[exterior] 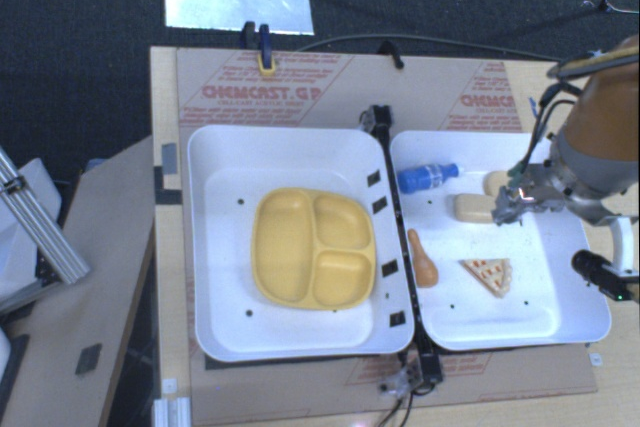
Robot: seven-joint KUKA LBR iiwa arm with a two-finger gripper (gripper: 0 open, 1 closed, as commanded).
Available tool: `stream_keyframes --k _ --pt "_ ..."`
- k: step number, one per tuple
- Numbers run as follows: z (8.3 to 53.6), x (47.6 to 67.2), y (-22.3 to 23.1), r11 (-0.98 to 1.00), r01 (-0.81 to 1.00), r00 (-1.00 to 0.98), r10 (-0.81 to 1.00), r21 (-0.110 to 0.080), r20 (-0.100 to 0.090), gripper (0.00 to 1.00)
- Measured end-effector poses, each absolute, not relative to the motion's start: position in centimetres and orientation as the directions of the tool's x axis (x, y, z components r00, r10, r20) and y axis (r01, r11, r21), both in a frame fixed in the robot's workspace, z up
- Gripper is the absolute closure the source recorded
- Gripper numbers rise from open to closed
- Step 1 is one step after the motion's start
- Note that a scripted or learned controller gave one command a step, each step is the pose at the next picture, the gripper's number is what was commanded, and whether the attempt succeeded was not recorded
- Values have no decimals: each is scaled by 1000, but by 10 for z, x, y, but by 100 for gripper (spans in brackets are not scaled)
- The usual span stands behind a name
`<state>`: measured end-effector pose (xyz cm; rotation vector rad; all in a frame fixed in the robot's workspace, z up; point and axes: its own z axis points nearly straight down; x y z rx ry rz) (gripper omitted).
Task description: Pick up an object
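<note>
Four loose objects lie in the right bin [575,320], all near the tool [512,200]. Touching or just left of the tool tip lies a cream, bar-shaped object [472,208]; contact cannot be confirmed. A second pale, rounded object [495,181] sits just above that bar, close beside the tool. A blue bottle [426,177] with a white cap lies on its side farther left of the tool, toward the divider between the bins. Below the tool, a pizza-slice toy [489,274] rests flat on the bin floor. Below and left of the tool, an orange pear-shaped object [423,260] lies near the divider.

Tool state: cannot tell whether it is open or closed; nothing is seen gripped.

Well left of the tool, the left bin [215,215] contains a yellow divided plate [312,247]. Both bins rest on the worktop [300,90].
</note>
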<state>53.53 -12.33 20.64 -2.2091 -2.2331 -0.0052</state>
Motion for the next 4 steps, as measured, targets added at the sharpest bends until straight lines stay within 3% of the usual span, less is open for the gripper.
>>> stream_keyframes --k 4 --pt "219 555 74 9 1000 -9 1000 3 2 100"
